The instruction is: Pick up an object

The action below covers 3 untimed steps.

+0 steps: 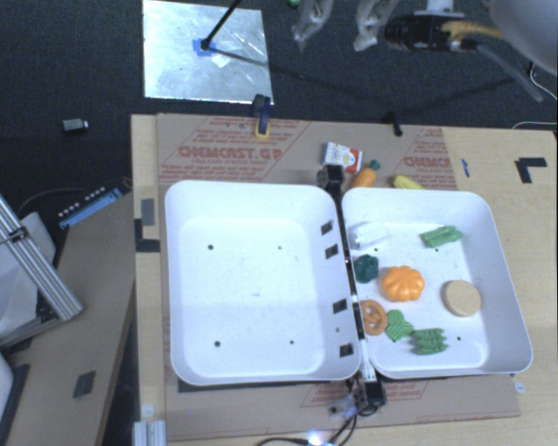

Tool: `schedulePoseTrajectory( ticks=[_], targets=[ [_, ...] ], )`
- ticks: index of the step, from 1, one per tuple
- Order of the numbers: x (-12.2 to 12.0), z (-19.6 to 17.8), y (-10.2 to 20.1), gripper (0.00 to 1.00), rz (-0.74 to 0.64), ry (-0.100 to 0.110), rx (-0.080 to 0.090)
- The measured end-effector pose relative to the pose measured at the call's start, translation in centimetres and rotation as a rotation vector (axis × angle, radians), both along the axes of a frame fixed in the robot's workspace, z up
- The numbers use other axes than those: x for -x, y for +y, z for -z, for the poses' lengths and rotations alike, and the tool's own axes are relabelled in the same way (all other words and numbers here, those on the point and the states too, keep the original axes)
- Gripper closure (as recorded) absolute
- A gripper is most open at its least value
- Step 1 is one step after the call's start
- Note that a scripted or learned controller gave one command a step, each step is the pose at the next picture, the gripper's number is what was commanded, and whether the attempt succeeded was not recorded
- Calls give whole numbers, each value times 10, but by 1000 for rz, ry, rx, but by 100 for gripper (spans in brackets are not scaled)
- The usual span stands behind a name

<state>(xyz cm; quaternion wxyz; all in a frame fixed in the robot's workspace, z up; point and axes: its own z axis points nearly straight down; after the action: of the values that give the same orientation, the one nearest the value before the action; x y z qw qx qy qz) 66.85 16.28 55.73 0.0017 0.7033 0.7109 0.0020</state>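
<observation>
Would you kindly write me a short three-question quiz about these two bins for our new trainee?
1. True or false: the orange pumpkin lies in the left bin.
2. Which item lies nearest the right bin's right wall? A) pretzel B) round tan biscuit C) dark green piece
3. Fill in: the tool hangs above the ____ edge of the bench, beyond both bins.

Key: 1 false, it is in the right bin; 2 B; 3 far.
</observation>
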Motion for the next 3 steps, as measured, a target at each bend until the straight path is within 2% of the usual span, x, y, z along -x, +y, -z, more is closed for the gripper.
schedulePoseTrajectory(
  ticks=[1,2,3],
  targets=[
    [0,-11,0,100,-4,-3,0],
    [0,24,-96,100,15,7,2],
    [31,22,-149,100,13,5,0]
  ],
)
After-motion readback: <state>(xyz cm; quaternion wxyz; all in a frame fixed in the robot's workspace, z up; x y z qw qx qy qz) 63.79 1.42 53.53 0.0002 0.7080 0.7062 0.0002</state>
